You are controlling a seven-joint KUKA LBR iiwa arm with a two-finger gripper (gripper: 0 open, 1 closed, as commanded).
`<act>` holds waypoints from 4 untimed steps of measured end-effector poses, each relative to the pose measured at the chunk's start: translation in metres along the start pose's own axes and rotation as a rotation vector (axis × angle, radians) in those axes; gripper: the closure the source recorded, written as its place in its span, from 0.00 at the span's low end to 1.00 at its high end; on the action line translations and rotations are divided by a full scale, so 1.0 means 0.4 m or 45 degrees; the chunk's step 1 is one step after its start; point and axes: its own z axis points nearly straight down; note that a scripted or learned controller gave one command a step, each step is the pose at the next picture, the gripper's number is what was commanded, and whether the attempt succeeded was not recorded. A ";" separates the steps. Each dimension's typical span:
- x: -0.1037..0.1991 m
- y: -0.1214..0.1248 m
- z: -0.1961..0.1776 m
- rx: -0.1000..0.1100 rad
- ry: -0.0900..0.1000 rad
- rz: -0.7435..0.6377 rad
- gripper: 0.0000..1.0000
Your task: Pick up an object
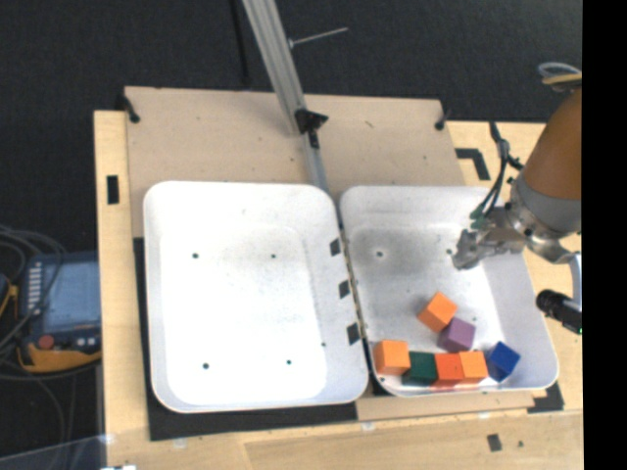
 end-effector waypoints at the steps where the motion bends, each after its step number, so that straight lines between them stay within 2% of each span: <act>1: 0.118 0.019 0.011 0.008 0.004 -0.005 1.00; 2: 0.255 0.027 -0.028 0.003 0.005 -0.007 1.00; 4: 0.485 0.063 -0.061 0.005 0.005 -0.007 1.00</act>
